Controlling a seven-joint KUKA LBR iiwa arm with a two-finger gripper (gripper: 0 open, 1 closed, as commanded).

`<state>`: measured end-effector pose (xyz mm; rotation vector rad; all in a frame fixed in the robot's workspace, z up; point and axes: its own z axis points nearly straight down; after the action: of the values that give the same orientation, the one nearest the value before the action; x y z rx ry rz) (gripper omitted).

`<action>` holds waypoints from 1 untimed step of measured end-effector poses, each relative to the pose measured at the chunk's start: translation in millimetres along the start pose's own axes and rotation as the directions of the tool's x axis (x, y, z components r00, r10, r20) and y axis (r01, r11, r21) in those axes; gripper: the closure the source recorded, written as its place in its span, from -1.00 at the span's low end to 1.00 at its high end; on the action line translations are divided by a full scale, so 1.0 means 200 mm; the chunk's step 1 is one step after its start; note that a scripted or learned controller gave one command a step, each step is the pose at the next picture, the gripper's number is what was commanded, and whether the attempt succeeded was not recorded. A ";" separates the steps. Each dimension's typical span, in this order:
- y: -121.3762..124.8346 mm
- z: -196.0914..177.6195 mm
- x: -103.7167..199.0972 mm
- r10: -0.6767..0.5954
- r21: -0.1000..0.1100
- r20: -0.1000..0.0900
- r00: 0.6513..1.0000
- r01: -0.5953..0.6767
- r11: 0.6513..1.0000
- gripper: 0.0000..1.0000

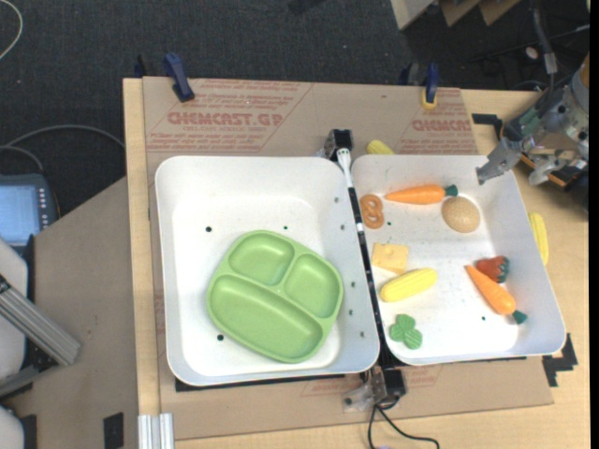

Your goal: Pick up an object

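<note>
Right now I've got the gripper [493,168] parked over the right bin's [552,321] far edge, holding nothing; finger spread I cannot tell.

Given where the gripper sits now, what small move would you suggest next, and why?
Probably shift the gripper inward and down toward the round beige egg-shaped toy. The gripper sits at the upper right rim of the right white bin, above the toys, and this one lies nearest, apart from the orange toy carrot.
</note>
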<state>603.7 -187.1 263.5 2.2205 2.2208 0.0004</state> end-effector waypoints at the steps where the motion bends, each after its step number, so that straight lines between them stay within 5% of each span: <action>1: 0.02 0.44 -0.15 0.002 0.009 -0.002 1.000 -0.002 1.000 -1.00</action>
<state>607.8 -217.6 175.1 2.2281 2.2240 -0.0071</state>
